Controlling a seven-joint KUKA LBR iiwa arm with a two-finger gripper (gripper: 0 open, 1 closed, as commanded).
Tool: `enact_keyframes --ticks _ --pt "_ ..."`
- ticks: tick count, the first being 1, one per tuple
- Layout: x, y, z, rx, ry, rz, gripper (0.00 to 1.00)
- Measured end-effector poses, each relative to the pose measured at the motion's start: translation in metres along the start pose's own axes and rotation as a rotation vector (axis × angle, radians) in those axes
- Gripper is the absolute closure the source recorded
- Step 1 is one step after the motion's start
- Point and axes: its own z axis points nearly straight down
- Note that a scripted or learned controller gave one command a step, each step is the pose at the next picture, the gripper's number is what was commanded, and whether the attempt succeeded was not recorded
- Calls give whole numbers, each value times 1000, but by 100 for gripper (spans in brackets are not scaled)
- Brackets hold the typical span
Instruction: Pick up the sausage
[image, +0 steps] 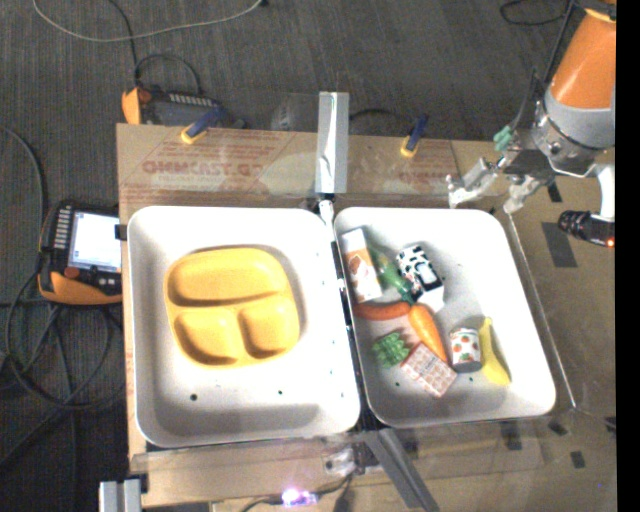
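Glossy white plastic bins (240, 415), smooth yellow plastic tray (235, 305) (slightly shiny), matt brown cardboard backing (230, 165)

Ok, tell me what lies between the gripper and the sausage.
In the camera view, the cow-print carton sits between the gripper and the sausage.

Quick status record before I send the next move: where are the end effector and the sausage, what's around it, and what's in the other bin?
end effector: above the bench past the far right corner of the right bin, not over the items
sausage: in the right bin, lying flat, not held
beside sausage: carrot at its right end, carton behind it, green vegetable in front
left bin: holds a yellow divided tray
task: pick not yet done
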Motion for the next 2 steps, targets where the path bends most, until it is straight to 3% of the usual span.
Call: enact_keyframes --ticks 1,2 --pt "15 16 21 1 -4 -58 0" --pt "23 16 -39 -1 -5 -396 0"
